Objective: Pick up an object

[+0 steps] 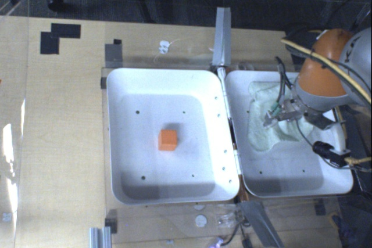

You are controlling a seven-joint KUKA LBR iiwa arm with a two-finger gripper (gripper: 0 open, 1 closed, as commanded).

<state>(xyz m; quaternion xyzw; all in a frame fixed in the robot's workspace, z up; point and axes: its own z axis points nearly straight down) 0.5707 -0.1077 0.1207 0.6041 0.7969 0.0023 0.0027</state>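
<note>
An orange cube [168, 140] lies alone near the middle of the left bin [125, 183]. In the right bin [290, 180] a pale, greenish-white crumpled cloth-like thing [259, 125] lies against the left and far side. My gripper [278, 114] hangs low over the right part of that pale thing, reaching in from the right under the orange wrist band [321, 75]. Whether it touches the pale thing cannot be made out.
A grey metal divider post [221, 38] stands behind the seam between the bins. Cables [328, 154] trail from the arm over the right bin's right side. Black tape marks [58, 36] sit on the wooden bench at the far left.
</note>
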